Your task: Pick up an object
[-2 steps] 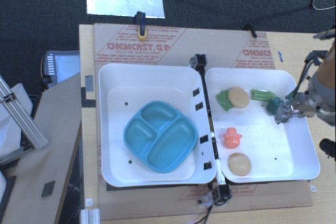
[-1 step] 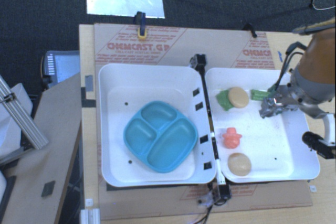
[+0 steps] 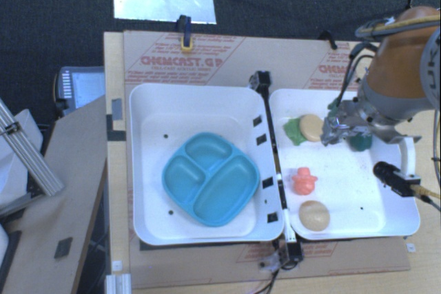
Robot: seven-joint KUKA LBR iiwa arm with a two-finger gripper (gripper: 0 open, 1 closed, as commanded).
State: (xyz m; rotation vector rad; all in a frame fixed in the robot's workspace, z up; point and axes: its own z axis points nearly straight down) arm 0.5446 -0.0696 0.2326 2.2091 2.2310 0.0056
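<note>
The right bin [image 3: 386, 213] holds several small objects. A green piece [image 3: 294, 130] lies at its upper left with a pale yellow round piece [image 3: 311, 126] against it. An orange-red toy [image 3: 304, 180] sits near the bin's left wall, and a tan oval lump [image 3: 314, 215] lies below it. A dark teal object [image 3: 359, 142] shows partly under the arm's wrist. My gripper [image 3: 332, 130] hangs low over the upper part of this bin, just right of the pale yellow piece and left of the teal object. I see nothing held in it.
The left bin [image 3: 148, 169] holds a blue divided plate [image 3: 210, 178]. A black divider with clips [image 3: 270, 148] runs between the bins. A black fitting [image 3: 394, 178] sticks in at the right bin's right side. The grey and orange arm [image 3: 403, 72] covers that bin's upper right corner.
</note>
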